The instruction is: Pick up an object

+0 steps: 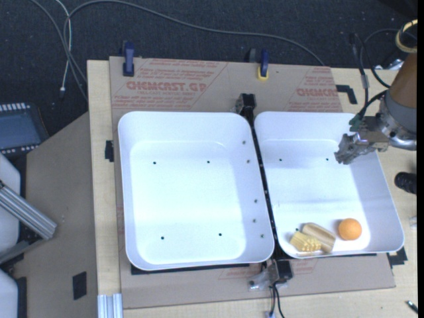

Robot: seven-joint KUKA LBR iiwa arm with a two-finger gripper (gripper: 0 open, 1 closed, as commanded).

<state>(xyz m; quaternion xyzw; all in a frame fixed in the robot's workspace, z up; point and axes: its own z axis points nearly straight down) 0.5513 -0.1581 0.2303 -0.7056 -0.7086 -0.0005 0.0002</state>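
So the pincer (346,152) hangs over the far part of the right bin (371,177), near its right wall, and honestly there's no telling whether it's open or closed at this size, it's just a grey blob. Nothing shows in it.

The stuff to grab is all bunched up in the near corner of that same bin: an orange ball (350,229), a tan roll (319,232) and a yellow corn piece (305,243). The roll and the corn are touching or as good as, and the ball sits just beside the roll.

What could go sideways: the ball looks like it would roll off if a finger clips it off-centre, and it's close to the bin's sloped wall, so a finger may hit the rim first. Going for the roll or the corn, the pincer could land on both and squeeze neither properly, or shove one into the other. The arm also has a fair way to travel toward the near side.

Count: two bins, left bin (192,191) bare, three objects, one of each, one arm.
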